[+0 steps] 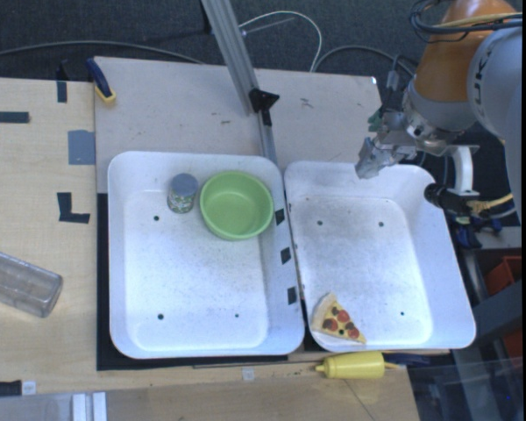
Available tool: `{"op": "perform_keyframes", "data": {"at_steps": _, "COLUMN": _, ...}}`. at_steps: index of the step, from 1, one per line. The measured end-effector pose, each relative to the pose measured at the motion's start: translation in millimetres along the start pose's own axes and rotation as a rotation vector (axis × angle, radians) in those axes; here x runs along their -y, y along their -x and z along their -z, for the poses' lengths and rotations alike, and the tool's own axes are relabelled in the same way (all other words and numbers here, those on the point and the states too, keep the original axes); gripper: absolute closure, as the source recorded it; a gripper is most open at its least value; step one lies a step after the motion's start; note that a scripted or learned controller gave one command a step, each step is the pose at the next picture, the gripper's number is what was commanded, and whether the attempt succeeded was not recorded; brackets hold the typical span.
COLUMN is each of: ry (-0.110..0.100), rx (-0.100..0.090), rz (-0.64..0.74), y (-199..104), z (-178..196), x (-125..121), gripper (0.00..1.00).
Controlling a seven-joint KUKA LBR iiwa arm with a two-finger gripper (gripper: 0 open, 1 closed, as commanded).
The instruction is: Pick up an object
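A green bowl (237, 204) sits at the back of the left bin (131, 261), with a small grey-lidded jar (182, 192) just to its left. A toy pizza slice (336, 319) lies at the front left corner of the right bin (438, 270). A yellow mustard bottle (351, 366) lies on the bench just in front of the right bin. My gripper (369, 166) hangs over the back rim of the right bin, far from every object, with nothing seen in it.
A metal pole (237, 55) slants up from the back between the bins. A clear plastic container (17, 281) lies on the bench at far left. A blue and yellow clamp (100, 81) sits at the back left. Cables run behind the bins.
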State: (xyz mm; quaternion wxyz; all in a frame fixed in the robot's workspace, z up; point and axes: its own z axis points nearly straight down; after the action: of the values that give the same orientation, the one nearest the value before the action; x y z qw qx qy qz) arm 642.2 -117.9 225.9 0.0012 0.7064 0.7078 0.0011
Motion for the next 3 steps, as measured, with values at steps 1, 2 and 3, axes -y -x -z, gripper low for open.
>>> {"op": "perform_keyframes", "data": {"at_steps": 1, "ry": -0.003, "rx": -0.002, "rz": 0.005, "y": -57, "z": 10, "x": 3, "gripper": 1.00}}
{"op": "perform_keyframes", "data": {"at_steps": 2, "ry": -0.006, "rx": -0.001, "rz": 0.004, "y": -103, "z": 5, "x": 11, "gripper": 1.00}}
{"op": "perform_keyframes", "data": {"at_steps": 3, "ry": -0.007, "rx": -0.002, "rz": 0.004, "y": -157, "z": -2, "x": 20, "gripper": 1.00}}
